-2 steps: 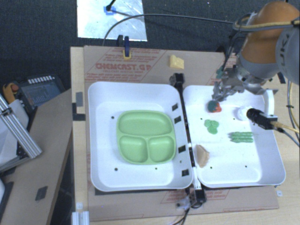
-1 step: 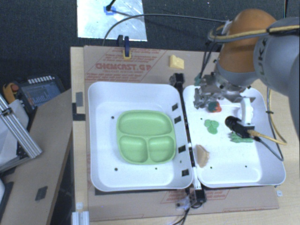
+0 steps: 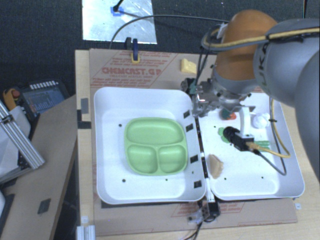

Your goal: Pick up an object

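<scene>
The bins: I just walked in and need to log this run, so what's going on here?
A grey arm reaches in from the right and hangs over the right bin, near its back edge. Small items lie in that bin: a tan piece at the front left, a green bit, a white object and a red-orange one. The left bin holds a green divided tray. Nothing is visibly lifted, and the gripper is hidden by the wrist.

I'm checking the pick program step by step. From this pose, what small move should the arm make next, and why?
Probably a short descent into the right bin. The gripper hangs over that bin's back half, where small items lie: an orange-red piece just below the wrist and a white object beside it. Nothing is seen between its fingers, so no pick is made yet.
</scene>
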Controlling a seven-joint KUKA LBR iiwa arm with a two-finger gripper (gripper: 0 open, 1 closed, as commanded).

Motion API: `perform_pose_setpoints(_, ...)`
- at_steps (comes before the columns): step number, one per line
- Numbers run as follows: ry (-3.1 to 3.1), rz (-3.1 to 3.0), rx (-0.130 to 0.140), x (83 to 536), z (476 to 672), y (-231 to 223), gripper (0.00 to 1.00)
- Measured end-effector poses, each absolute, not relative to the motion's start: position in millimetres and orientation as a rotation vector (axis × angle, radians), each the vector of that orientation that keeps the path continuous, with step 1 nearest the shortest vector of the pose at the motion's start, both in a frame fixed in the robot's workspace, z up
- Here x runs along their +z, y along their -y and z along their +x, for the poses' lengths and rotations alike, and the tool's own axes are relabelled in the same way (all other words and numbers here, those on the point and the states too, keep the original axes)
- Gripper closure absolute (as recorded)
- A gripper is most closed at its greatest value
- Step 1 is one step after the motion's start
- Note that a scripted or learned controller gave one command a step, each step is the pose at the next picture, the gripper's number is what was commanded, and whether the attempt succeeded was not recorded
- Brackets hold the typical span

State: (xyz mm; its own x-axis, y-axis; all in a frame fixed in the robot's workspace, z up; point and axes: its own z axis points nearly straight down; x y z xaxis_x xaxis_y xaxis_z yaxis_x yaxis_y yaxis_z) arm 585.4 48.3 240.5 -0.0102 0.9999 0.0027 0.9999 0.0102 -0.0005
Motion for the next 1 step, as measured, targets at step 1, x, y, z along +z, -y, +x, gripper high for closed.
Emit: perform_pose_setpoints(1,2.229,-2.209,-0.001,225.8,576.8,-96.2,1.00)
